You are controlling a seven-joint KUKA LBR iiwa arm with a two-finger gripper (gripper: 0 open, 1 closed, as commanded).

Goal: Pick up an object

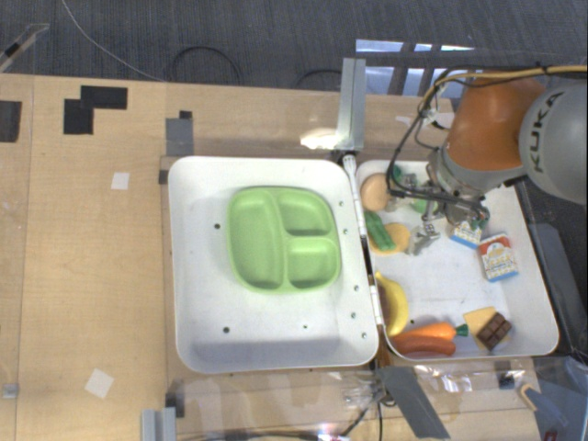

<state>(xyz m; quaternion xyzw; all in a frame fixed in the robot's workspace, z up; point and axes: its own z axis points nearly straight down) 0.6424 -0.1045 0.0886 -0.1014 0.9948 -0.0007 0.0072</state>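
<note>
My gripper point(425, 235) hangs low over the upper middle of the right bin point(537, 292), under the orange wrist band. Just left of it lie a small yellow-orange piece point(398, 237) and a green piece point(376, 231), with a tan bread roll point(374, 191) above them. To its right are a blue and white packet point(466, 236) and a small red and white carton point(497, 257). Along the bin's near side lie a banana point(396, 303), a carrot point(425, 339), a cheese wedge point(479, 318) and a brown chocolate piece point(495, 332). Nothing shows in the gripper.
The left bin point(197, 246) holds a green divided plate point(281, 238). A raised rim point(365, 246) separates the two bins. A metal post point(353, 99) stands behind them. The arm's grey body point(551, 145) covers the right bin's far right corner.
</note>
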